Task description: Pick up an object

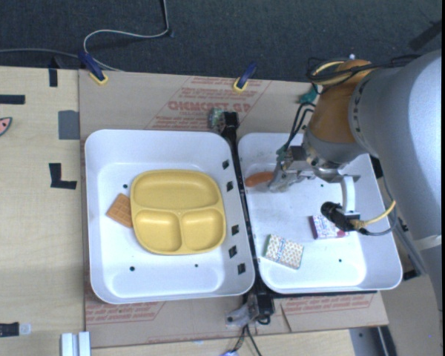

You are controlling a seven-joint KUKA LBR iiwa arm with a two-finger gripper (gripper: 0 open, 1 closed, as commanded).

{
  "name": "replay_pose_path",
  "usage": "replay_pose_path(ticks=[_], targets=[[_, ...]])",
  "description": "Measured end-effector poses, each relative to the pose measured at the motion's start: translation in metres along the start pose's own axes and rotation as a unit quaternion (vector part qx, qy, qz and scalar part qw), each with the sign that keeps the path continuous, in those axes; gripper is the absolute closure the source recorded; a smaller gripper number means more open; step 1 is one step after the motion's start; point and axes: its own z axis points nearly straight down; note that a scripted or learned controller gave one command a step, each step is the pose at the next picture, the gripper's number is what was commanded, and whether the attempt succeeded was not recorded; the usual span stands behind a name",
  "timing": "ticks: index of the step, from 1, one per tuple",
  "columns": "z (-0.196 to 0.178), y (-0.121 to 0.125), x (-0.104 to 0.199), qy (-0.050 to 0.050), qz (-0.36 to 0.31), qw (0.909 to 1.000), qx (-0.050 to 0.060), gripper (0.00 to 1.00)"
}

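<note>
Arm (400, 124) reaches into right bin (311, 273), gripper (278, 180) down beside orange thing (257, 177) at far-left; finger state unclear.

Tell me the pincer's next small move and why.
Probably a slight shift toward the orange object and a short descent over it. The pincer sits right beside that piece in the right bin, nearer to it than to the patterned packet or small card.
</note>
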Motion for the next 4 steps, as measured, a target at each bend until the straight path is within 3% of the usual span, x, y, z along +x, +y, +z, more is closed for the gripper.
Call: replay_pose_path(ticks=[1, 2, 3, 4], targets=[[0.0, 0.0, 0.0, 0.0, 0.0, 1.0, 0.0, 0.0], [-0.009, 0.0, 0.001, 0.0, 0.0, 1.0, 0.0, 1.0], [-0.009, 0.0, 0.0, 0.0, 0.0, 1.0, 0.0, 0.0], [-0.018, 0.0, 0.001, 0.001, -0.001, 1.0, 0.001, 1.0]])
